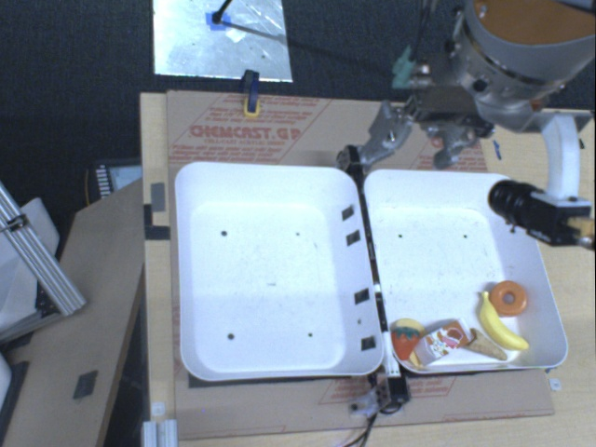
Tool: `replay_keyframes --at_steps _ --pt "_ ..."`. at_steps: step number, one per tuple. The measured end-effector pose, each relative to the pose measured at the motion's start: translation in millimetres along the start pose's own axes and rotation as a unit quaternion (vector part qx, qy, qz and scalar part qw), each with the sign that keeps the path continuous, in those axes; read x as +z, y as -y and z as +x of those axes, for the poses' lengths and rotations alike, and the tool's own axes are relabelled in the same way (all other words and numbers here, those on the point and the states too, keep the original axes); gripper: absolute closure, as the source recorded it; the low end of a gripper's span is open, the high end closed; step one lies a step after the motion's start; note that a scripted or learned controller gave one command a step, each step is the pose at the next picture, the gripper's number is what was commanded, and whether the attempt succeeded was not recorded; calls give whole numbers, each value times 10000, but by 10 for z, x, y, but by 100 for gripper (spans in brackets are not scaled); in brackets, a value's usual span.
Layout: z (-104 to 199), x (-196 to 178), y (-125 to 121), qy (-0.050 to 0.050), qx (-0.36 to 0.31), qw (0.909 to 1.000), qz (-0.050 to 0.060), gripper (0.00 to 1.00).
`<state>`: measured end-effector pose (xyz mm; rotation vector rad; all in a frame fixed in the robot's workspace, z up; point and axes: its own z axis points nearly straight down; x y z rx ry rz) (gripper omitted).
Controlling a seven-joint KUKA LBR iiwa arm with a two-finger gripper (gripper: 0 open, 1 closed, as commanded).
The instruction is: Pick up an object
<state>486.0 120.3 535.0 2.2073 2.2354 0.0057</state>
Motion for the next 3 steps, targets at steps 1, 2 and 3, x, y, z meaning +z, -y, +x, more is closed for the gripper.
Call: replay_keyframes --at_steps 1,2,3 --pt "853 5 -6 -3 -1 10000 3 0" --pt "1153 333 -15 11 25 10000 17 0" --pt "1135 199 -23 1 41 10000 -5 100"
